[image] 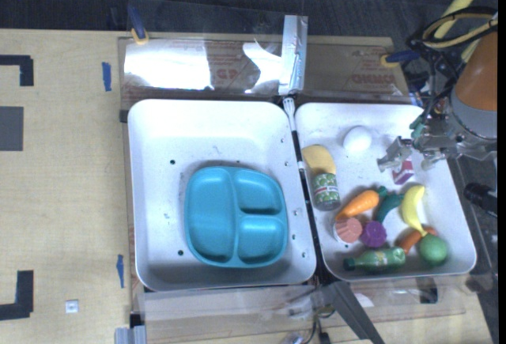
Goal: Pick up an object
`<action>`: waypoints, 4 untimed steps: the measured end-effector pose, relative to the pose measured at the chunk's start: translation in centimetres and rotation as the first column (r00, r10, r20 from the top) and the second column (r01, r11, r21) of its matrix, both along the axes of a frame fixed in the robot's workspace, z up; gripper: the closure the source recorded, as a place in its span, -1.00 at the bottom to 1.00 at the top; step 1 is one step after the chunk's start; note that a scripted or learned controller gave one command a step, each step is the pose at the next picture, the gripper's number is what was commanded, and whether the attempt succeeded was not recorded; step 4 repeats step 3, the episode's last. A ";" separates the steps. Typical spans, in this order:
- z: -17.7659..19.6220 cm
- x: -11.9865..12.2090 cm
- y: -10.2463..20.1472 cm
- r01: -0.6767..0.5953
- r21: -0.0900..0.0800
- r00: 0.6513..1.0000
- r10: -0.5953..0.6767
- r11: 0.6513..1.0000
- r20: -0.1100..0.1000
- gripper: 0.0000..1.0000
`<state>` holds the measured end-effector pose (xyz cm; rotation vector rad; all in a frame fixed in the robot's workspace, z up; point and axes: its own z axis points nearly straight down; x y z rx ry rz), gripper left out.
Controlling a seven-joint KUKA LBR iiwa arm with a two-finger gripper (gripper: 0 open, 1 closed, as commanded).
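Green bottle (pixel 375 258) lowest in frame, fingers (pixel 393 154) (blurred) by small red object (pixel 404 171)

Two white bins (pixel 150 176) (pixel 462 255); one blue tray (pixel 235 214); one banana (pixel 413 206).

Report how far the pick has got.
Done: the gripper sits over the right bin, near its upper right side. In hand: nothing I can see lifted; whether it grips anything is unclear. Left: the grab and lift, since the banana, carrot and white ball lie in the bin.
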<state>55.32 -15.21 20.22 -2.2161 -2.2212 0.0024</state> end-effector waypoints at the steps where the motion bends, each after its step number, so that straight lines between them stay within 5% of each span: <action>1: -11.5 -1.6 2.9 -0.030 -0.002 0.999 0.030 1.000 0.011 -1.00; 2: -10.6 -1.4 2.8 -0.029 -0.004 0.999 0.029 1.000 0.015 1.00; 3: 1.7 4.0 9.0 0.227 -0.002 0.974 -0.227 0.974 0.004 1.00; 4: 1.7 4.0 9.0 0.227 -0.002 0.974 -0.227 0.974 0.004 1.00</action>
